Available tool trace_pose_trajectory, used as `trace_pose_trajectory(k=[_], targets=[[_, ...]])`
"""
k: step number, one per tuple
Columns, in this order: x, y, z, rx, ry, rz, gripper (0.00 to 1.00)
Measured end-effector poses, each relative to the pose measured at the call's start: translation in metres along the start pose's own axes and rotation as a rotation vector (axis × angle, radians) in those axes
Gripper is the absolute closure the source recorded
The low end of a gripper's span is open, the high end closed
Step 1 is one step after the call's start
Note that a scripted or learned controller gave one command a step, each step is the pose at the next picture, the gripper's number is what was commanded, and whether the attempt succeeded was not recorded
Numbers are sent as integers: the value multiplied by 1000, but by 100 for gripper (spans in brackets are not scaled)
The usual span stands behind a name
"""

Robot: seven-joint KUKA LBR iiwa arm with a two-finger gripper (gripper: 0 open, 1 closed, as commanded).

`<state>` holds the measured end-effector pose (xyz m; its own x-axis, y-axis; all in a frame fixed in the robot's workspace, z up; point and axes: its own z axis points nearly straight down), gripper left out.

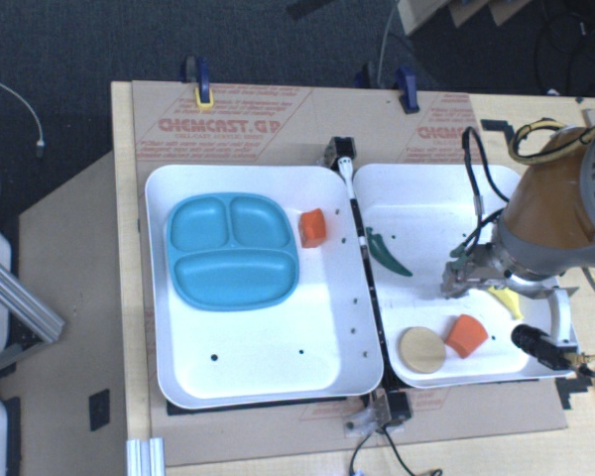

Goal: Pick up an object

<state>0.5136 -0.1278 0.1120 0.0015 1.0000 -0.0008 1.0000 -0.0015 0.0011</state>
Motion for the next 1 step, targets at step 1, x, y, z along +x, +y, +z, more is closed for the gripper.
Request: trace_pose_trajectory(k=[1], targets=[[2,3,-43,-4,-1,-3,100]])
